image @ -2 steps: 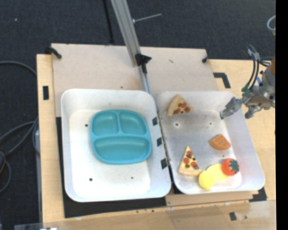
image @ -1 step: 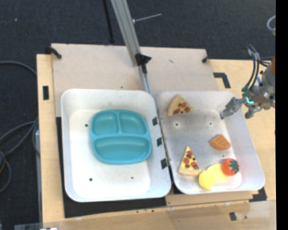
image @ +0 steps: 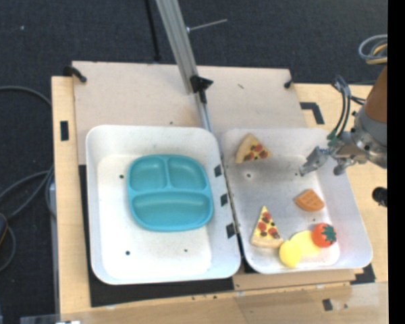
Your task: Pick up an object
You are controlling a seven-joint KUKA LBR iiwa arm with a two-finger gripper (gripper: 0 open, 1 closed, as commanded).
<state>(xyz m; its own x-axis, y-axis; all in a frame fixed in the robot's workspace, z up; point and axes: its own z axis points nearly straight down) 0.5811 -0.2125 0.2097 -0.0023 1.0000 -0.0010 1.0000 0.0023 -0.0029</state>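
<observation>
Teal divided plate in left bin, 2 pizza slices, orange biscuit, tomato, lemon in right bin, gripper above it

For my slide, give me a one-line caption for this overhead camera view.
Gripper poised over right bin of toy food, pizza slices included; teal tray in left bin.

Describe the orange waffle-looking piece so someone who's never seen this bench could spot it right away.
Start at the right bin, the one without the teal divided plate. Along its right side, just below the gripper, lies the orange waffle piece. Unlike the two pizza slices, the tomato and the lemon, it is plain orange with a grid pattern.
</observation>
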